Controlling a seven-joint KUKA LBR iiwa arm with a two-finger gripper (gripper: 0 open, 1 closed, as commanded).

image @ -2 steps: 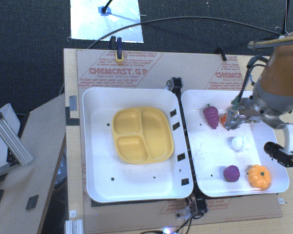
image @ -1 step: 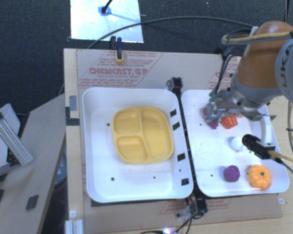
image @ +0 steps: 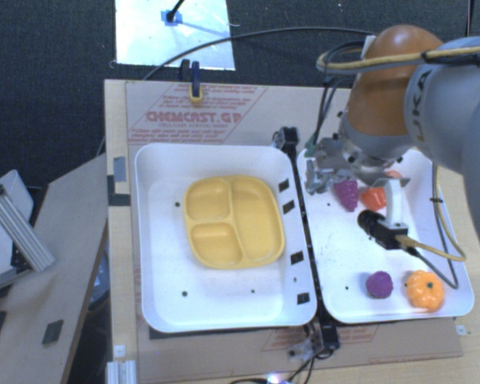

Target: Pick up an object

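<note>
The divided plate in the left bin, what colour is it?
Yellow; the divided plate shows clearly in the camera view.

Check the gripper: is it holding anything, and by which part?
Cannot be told. The gripper is low in the right bin, next to the purple grapes; nothing shows between its fingers.

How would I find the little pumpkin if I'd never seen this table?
Look at the right white bin, the one the grey arm reaches over. Go to its near right corner, closest to the camera. The orange pumpkin sits there beside a round purple toy; it is the orange one with ridges and a small stem.
</note>
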